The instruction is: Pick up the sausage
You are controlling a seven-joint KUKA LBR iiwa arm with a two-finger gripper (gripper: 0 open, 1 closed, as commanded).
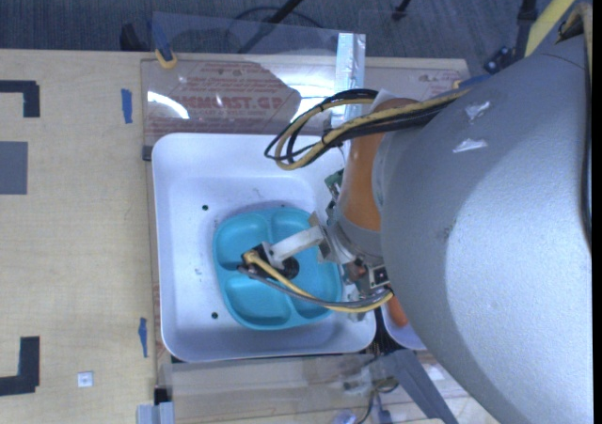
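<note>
A blue divided plate (246, 262) lies in the left white bin (188, 187), toward its right side. My gripper (331, 245) hangs low over the plate's right edge, and my grey arm covers most of it. The orange band (359, 182) above the wrist sits just over it. My arm hides the right part of the plate and whatever lies beneath the gripper.
My arm covers nearly all of the right bin; a small orange patch (396, 311) peeks out at its lower left. A clear plastic sheet (235, 93) lies behind the left bin. The wooden bench (66, 225) extends to the left.
</note>
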